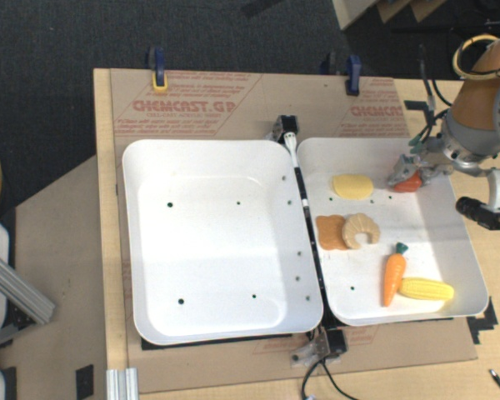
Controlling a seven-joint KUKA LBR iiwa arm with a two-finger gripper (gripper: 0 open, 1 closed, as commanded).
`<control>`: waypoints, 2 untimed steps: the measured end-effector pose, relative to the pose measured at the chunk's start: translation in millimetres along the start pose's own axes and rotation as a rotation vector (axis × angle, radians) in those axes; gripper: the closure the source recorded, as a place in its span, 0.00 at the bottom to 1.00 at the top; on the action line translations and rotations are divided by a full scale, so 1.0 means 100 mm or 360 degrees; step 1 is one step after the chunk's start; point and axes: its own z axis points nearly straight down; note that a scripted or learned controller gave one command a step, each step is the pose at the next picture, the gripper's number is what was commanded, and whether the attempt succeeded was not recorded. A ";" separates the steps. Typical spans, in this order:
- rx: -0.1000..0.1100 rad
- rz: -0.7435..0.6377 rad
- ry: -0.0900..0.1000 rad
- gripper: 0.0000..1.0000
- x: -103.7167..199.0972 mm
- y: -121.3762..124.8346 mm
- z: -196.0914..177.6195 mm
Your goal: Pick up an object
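Red shows at the gripper (407,178) in the right bin's (462,257) upper right — a small red object (408,185), seemingly between the narrowed fingers. Toy carrot (392,278), corn (426,289), croissant (361,229) and yellow lemon-like piece (352,187) lie apart — easy single picks.

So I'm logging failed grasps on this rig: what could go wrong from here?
The grey two-finger gripper sits over a small red object close to the right white bin's far wall, so it may clip that wall or only push the object against it. The pale yellow oval piece lies close by and could get nudged.
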 end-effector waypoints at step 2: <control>0.0013 -0.0006 0.0010 1.00 1.62 -0.30 -0.88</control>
